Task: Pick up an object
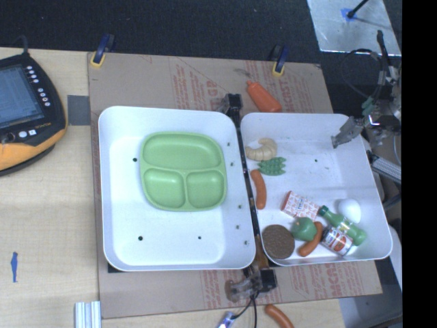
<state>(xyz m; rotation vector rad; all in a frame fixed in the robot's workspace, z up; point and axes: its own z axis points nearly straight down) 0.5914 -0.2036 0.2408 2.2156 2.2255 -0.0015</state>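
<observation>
We pick up the gripper [343, 134] at the upper right corner of the right bin [321, 166], a grey tip poking in over the rim, and nothing sits between its fingers; whether they are spread or closed we cannot tell. The arm itself is mostly off the right side, just cabling and grey hardware near the bin's edge. Below it, well apart, the bin's lower right holds a white egg [349, 210], a green bottle [341, 229], and a green pepper [304, 227] touching a small sausage [311, 241]. Beside those we see a pink packet [300, 204] and a brown cookie [278, 240]. Along the bin's left wall lie a beige pastry [261, 148], a leafy green piece [272, 165] and a red sausage [259, 188]. The left bin [123, 244] carries a green divided plate [184, 170]. An orange carrot [263, 97] rests on the brown cardboard [171, 80] behind the bins, on a wooden bench [41, 217], with a teach pendant [24, 111] far left.
</observation>
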